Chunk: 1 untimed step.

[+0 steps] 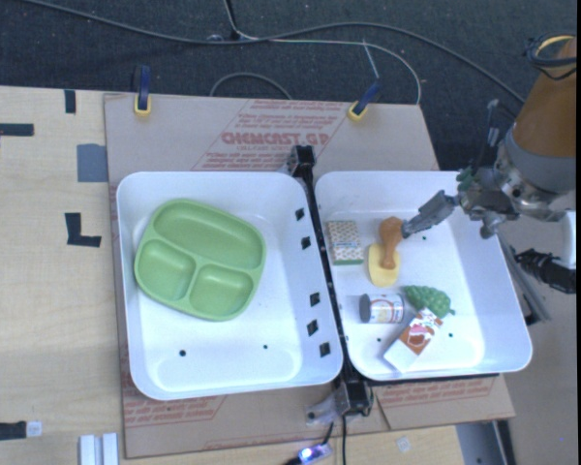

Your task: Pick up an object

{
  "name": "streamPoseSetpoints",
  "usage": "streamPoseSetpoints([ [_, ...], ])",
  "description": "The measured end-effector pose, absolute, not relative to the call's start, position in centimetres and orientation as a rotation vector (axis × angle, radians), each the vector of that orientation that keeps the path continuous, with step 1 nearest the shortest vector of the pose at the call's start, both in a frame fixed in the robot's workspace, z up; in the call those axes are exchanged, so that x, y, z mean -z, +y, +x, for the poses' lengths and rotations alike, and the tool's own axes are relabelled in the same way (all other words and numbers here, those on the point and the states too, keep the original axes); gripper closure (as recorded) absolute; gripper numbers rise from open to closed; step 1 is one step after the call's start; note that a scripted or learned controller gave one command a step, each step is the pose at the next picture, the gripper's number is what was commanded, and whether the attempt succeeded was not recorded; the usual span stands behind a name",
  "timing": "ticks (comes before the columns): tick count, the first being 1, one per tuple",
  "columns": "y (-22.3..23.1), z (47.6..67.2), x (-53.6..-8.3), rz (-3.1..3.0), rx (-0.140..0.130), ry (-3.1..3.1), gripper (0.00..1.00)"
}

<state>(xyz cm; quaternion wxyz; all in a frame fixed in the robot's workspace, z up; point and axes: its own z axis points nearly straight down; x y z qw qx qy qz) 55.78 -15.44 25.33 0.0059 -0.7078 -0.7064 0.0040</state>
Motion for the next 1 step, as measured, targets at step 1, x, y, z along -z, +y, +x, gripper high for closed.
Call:
streamPoseSetpoints([
  [1,-15.39,55.98,-25.92,-2.218,-0.003,-2.221,0.00],
])
